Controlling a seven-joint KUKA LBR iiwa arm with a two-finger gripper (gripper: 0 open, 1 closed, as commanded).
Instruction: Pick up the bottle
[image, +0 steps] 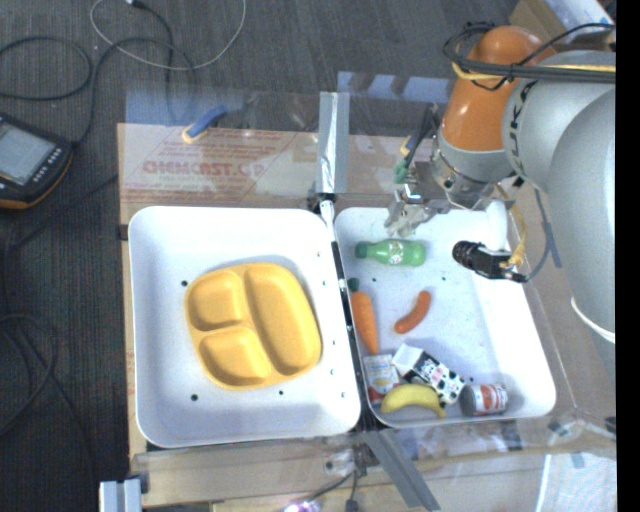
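Observation:
A small green bottle with a white cap lies on its side near the back of the right bin, cap toward the left. My gripper hangs just above and behind the bottle, its fingers pointing down at the bottle's middle. Nothing is seen between the fingers, and the bottle rests on the bin floor.
In the right bin lie an orange carrot, a red sausage, a banana, a small can, a cow-patterned carton and a white cup. The left bin holds a yellow divided tray.

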